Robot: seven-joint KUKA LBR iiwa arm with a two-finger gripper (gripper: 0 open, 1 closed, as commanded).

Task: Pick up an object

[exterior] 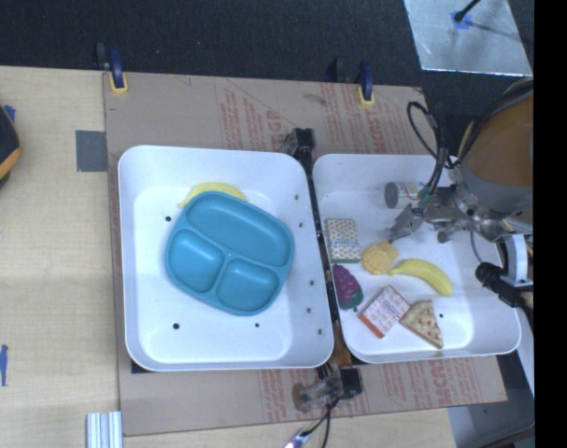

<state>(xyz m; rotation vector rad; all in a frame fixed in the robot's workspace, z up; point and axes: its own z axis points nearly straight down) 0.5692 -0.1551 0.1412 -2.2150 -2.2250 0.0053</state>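
Banana [423, 274] lay in the right bin [489, 343], its long axis running from upper left to lower right, curved ends turned downward. Beside its left end sat a yellow corn piece [379, 258]; below, a pizza slice [422, 323]. Tool [404, 226] hovered just above-left; whether released or clenched, cannot tell.

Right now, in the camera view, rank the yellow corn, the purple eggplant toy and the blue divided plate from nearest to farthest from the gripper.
1. Yellow corn, in the right bin just below and left of the gripper.
2. Purple eggplant toy, by the right bin's left wall, lower down.
3. Blue divided plate, across in the left bin.
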